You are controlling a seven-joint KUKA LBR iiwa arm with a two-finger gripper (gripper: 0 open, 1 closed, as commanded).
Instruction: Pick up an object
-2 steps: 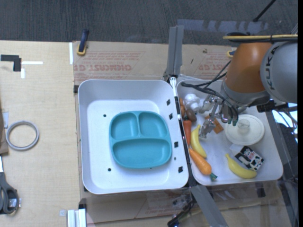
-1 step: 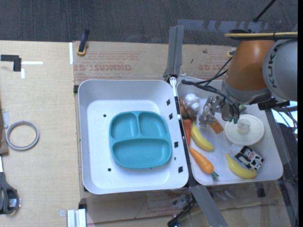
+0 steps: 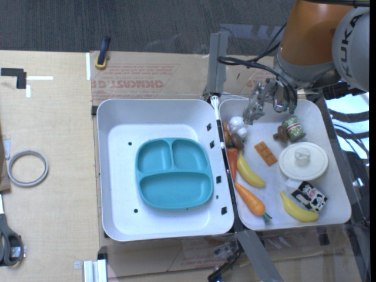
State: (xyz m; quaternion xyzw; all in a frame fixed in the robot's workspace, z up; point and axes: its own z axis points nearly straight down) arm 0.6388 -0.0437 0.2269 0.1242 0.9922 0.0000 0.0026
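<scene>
Up top, tool [image 3: 257, 111] above right bin's [image 3: 329, 135] rear edge, bare floor beneath

White capital letters "KU" stood on the grey arm housing [image 3: 354, 31], up and to the right of the tool. Faded red lettering ran upside down across the brown cardboard sheet [image 3: 136, 78], far to the tool's left behind the bins; it read roughly "CHICAGO", though too faint to confirm.
</scene>
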